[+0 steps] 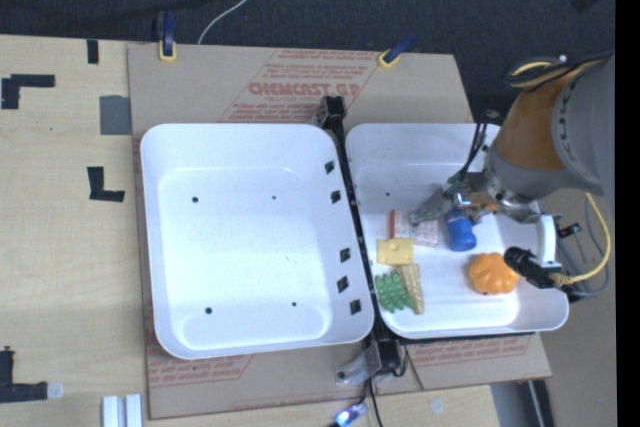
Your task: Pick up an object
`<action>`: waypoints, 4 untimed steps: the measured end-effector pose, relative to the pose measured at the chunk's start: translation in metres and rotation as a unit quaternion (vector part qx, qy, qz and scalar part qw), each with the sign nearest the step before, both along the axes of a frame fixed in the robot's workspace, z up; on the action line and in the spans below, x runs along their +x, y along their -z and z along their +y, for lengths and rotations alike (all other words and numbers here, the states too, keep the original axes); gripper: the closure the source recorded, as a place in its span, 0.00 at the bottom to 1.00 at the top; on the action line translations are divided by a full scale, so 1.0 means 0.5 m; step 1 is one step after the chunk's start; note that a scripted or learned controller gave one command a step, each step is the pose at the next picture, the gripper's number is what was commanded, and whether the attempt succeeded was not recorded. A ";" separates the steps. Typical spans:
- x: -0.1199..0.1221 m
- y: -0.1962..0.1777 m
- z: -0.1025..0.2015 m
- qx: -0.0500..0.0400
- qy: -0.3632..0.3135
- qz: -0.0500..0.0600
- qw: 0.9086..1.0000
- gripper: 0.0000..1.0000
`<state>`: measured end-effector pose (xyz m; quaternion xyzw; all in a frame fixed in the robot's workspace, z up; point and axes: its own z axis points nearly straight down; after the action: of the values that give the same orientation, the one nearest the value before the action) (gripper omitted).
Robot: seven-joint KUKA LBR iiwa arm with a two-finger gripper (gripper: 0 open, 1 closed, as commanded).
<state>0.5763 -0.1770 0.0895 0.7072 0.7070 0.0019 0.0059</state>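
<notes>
Scene: We look down on two shallow white bins side by side on a cardboard-covered tabletop (290, 90), the arm (560, 130) reaching in from the right.

Left bin: The left bin (160, 215) sits apart from the action, on the far side of the divider from the arm.

Right bin: The right bin (400, 150) carries all the candidates: a blue cylinder (460, 233), an orange rounded object (491, 274), a yellow block (395, 252), a green ridged piece (392, 291) and a pale pinkish packet (424, 233).

Hand: The hand (442, 203) is low inside the right bin, just above and left of the blue cylinder, near the pinkish packet. We cannot tell how its grasp stands; the wrist and cabling crowd the spot, and we see nothing held.

Step in hand: We judge this to be the reach-and-descend stage, with no object lifted yet.

Likely target: The blue cylinder and the packet lie closest; which one is meant, we cannot say.

Next move: It calls for settling squarely over one item, closing on it, then lifting straight up clear of the bin wall.

Risk: The items sit close together, so a slightly off descent may nudge a neighbour or close on nothing.
</notes>
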 end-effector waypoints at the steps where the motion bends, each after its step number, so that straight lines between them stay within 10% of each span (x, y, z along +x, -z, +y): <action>1: 0.005 -0.027 0.000 -0.001 0.000 -0.004 1.000 1.00; 2: 0.073 -0.013 0.133 -0.011 -0.001 -0.008 1.000 1.00; 3: -0.032 -0.201 0.306 0.005 -0.004 0.004 1.000 1.00; 4: -0.003 -0.310 0.400 0.004 -0.004 0.003 1.000 1.00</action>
<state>0.5749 0.0231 0.2443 0.7045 0.7097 0.0022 0.0010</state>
